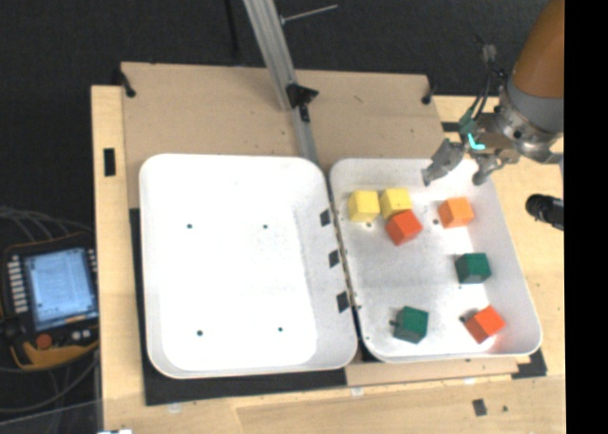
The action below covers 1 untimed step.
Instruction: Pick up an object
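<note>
**Open gripper poised over the right bin's far edge**

Nearest in the right bin (518, 275) lie a green cube (410, 324) and a red-orange cube (484, 324). Farther back sit another green cube (472, 268), a red cube (403, 227), an orange cube (456, 212) and two touching yellow cubes (379, 204). Beyond, the gripper (463, 166) hangs with fingers spread, gripping nothing.

No text, label, brand or number can be read anywhere in the camera view. The handheld control unit (52, 294) at the lower left of the frame has a lit screen, but what stands on it is too blurred and too small to make out. The coloured blocks in the right bin (508, 261) carry no marking that can be seen.
</note>
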Tool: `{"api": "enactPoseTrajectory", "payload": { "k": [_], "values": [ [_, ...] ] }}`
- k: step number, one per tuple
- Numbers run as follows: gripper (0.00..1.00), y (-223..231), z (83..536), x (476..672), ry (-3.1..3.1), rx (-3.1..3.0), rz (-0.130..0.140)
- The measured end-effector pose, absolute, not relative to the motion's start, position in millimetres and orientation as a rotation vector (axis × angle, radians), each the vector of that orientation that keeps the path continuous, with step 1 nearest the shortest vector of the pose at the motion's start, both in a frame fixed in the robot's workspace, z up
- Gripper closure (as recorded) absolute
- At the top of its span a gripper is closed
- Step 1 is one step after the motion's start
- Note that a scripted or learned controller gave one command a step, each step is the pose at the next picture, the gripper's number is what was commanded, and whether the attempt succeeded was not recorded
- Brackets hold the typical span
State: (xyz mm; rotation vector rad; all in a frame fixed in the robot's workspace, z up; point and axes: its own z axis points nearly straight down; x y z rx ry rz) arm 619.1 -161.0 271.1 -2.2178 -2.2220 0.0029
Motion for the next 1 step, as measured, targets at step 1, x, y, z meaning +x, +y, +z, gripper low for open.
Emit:
{"api": "enactPoseTrajectory", "payload": {
  "k": [1],
  "values": [
    [0.0,-161.2,273.4,619.8,-2.226,-2.219,0.001]
  ]
}}
